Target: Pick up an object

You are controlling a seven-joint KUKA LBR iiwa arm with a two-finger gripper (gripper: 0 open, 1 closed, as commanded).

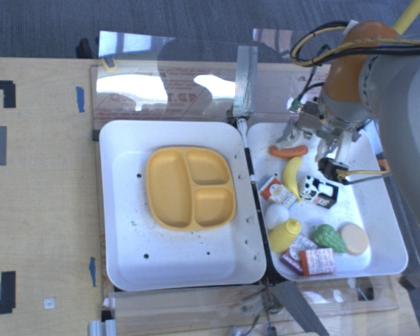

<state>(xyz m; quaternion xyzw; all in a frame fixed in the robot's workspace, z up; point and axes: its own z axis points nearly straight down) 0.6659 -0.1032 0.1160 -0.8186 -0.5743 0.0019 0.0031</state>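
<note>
Camera view looks down on two shallow white plastic bins side by side. Left white bin [119, 208] holds a yellow-orange divided plate with three compartments [190, 187], lying flat near its middle. Right white bin [385, 236] holds a scatter of small toy foods: an orange-red sausage-shaped piece [288, 150] near the far edge, a curved yellow banana [292, 176] just below it, a small red-and-white carton [274, 190] beside the banana, a black-and-white patterned block [317, 190], a yellow lemon-shaped piece [284, 235], a green leafy vegetable piece [327, 236], a round tan bun-like piece [355, 238] touching it, and a red-and-white can lying on its side [315, 261] at the near edge.

Grey arm with an orange band [353, 68] reaches in from the right, and its two-finger gripper [315, 133] hangs over the far part of the right bin, just beside the sausage piece. Its metal parts blur together, so whether it is spread or pressed together cannot be told; nothing seems to be held
</note>
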